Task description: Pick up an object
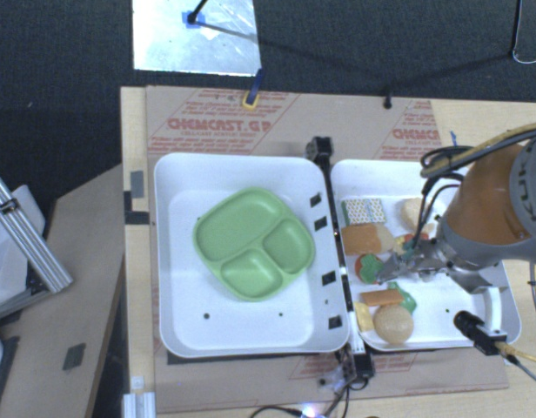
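Dark carpet surrounds my bench, whose cardboard top (216, 120) carries two shallow white bins. Left white bin (177, 233) holds a green three-compartment plastic tray (255, 244), lying flat at centre frame. Right white bin (503, 307) holds crowded toy food along its left wall. The grey arm with orange band (490, 203) reaches in from the right, its two-finger gripper (398, 266) low among the pieces; whether it is spread or closed I cannot tell.

Candidates: orange block (365, 239), round tan ball (393, 323), red-and-green piece (369, 268). Risk, in my judgement: pieces touch, so the gripper may wedge, pinch two, or skid a piece against the wall.
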### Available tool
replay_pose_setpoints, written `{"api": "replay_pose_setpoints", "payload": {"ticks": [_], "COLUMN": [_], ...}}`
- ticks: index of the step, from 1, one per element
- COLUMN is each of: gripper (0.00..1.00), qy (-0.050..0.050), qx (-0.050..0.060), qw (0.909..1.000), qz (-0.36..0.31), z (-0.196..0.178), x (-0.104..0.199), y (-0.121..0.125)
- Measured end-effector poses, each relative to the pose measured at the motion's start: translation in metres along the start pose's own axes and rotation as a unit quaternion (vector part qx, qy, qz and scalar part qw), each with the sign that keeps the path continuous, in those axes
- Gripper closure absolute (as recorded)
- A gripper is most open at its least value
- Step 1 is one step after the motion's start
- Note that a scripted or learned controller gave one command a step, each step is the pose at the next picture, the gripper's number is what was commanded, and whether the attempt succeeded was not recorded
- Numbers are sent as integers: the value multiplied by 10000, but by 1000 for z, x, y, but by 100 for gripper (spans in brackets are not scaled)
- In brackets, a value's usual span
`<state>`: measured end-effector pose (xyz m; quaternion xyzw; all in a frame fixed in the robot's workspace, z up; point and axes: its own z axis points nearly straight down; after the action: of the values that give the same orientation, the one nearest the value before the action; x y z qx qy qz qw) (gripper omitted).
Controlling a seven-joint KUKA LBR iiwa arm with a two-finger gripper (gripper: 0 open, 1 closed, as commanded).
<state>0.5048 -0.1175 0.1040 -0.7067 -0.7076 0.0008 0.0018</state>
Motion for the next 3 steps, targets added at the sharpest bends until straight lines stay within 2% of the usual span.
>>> {"api": "replay_pose_setpoints", "payload": {"ticks": [1, 2, 3], "gripper": [0, 100, 100], "qy": [-4, -4, -9], "qx": [-23, -51, -36], "qw": [10000, 10000, 10000], "qz": [6, 5, -18], "z": [19, 7, -41], "x": [0, 0, 9], "y": [1, 3, 0]}}
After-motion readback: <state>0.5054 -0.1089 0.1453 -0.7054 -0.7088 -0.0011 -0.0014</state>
